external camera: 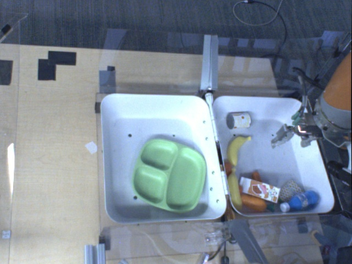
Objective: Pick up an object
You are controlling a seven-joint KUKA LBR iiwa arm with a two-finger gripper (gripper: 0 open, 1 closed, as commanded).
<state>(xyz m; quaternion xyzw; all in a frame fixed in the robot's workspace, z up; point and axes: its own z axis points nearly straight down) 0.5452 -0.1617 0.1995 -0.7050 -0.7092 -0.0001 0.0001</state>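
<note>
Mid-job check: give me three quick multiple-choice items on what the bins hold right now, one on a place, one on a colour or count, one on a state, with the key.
1. Where does the divided plate lie?
A. left bin
B. right bin
C. on the bench outside both bins

2. What colour is that plate?
A. red
B. green
C. blue

3. How does the small can sit?
A. lying on its side
B. held between the hand's fingers
C. stacked on the plate

Key: 1 A, it lies within the left bin's walls. 2 B, pale green all over. 3 A, it lies near the right bin's far wall, apart from the hand and above the banana.
</note>
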